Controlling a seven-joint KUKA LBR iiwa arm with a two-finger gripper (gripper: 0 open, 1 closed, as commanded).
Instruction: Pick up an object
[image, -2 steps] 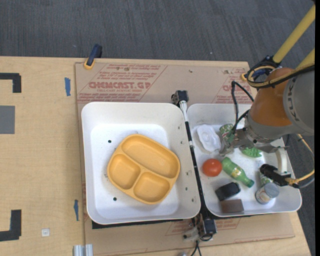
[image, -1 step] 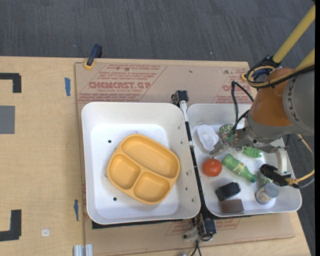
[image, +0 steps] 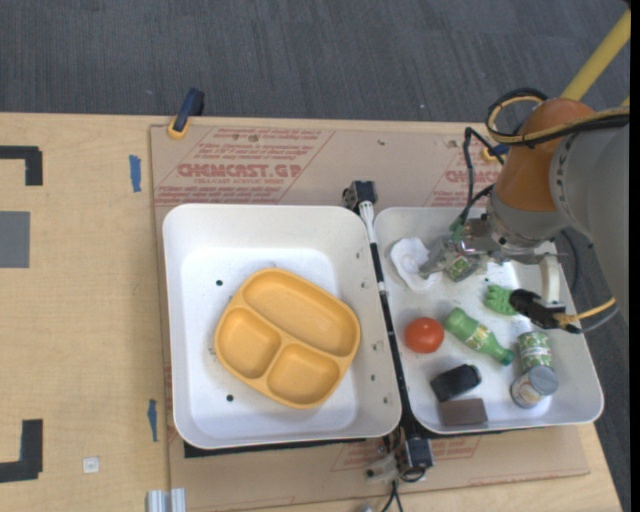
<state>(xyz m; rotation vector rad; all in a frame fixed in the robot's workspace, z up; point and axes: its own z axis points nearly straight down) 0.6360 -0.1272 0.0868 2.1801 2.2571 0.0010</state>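
Arm (image: 560, 160) reaching from right, bent down into right bin (image: 590, 400); jaws state unclear, near white cloth (image: 408, 258)

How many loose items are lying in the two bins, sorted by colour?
Yellow: 1, the divided tray in the left bin.
Green: 3, a bottle, a small piece, a can, all in the right bin.
Red: 1, ball.
Black: 1, block.
Brown: 1, block.
White: 1, crumpled piece.
Total: 8.
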